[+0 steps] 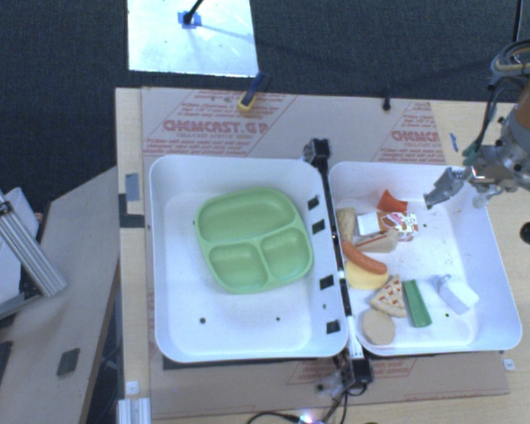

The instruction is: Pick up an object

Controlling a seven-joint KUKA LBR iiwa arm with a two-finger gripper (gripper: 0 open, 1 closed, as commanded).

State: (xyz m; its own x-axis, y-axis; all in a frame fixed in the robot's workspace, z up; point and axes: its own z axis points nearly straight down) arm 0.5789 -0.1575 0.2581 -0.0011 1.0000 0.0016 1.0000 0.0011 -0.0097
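Left bin (172, 237) holds a green divided tray (252, 239). Right bin (486, 263): toy food clustered at its left side, including a sausage (364, 258), pizza slice (389, 297), cookie (378, 327) and green stick (416, 303); white block (457, 293) further right. Gripper (445, 187) hangs over the bin's upper right, holding nothing; jaw gap unreadable

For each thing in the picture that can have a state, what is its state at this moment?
claw: above the right bin, holding nothing; open or shut cannot be told
green tray: flat in the left bin, its three compartments bare
sausage: lying flat in the right bin, among the pile of toy food
pizza slice: lying flat, beside the green block
green block: lying flat
round cookie: lying flat near the front wall
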